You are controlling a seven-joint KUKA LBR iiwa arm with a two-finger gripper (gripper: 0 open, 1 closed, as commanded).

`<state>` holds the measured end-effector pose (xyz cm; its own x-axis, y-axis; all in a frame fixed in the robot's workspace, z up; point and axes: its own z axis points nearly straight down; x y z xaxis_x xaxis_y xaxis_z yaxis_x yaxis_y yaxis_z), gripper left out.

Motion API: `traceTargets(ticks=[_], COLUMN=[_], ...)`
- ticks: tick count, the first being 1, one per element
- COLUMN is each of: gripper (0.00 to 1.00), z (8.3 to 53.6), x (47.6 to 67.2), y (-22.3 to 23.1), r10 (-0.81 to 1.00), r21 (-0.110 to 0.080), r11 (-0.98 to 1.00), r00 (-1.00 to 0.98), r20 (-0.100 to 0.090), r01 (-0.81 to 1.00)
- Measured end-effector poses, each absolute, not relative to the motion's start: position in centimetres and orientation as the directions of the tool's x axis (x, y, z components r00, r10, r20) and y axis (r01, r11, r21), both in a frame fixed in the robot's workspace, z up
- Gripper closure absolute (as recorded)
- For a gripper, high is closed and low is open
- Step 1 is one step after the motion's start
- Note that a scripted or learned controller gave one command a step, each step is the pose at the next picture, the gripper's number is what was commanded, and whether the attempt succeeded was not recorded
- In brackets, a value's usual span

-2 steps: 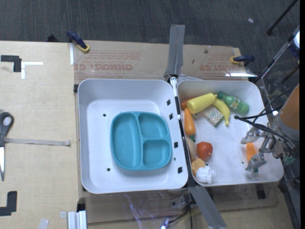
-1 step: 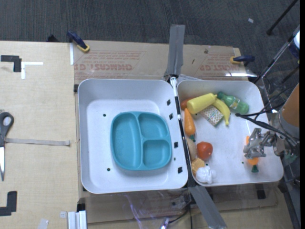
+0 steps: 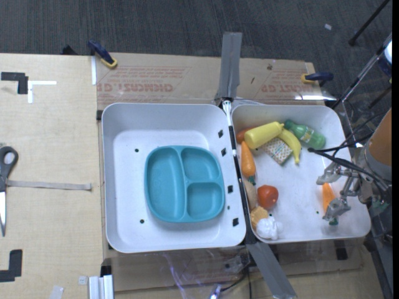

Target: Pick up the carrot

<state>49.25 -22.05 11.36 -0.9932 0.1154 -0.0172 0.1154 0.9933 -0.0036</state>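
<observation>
The carrot (image 3: 248, 159), orange with a green end, lies along the left wall of the right bin (image 3: 299, 229), below a yellow banana-like toy. My gripper (image 3: 331, 198) reaches in from the right and hangs low over the right side of that bin, far from this carrot. A second small orange piece (image 3: 328, 195), carrot-coloured, sits right at the gripper; whether it is held or only lies under it is unclear.
The right bin also holds a yellow toy (image 3: 263, 133), a green bottle (image 3: 307, 133), a checked block (image 3: 278, 150), a red tomato (image 3: 267, 195) and a white toy (image 3: 268, 228). The left bin (image 3: 118, 185) holds a teal divided tray (image 3: 185, 184).
</observation>
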Motion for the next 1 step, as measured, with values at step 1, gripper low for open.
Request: traceTargets(ticks=[1], gripper=[0.00], z=[9.29], x=[48.00], y=[-19.65], r10=[0.241], r21=[0.000], r11=[0.970], r00=[-0.970], r20=[-0.005], r01=[0.241])
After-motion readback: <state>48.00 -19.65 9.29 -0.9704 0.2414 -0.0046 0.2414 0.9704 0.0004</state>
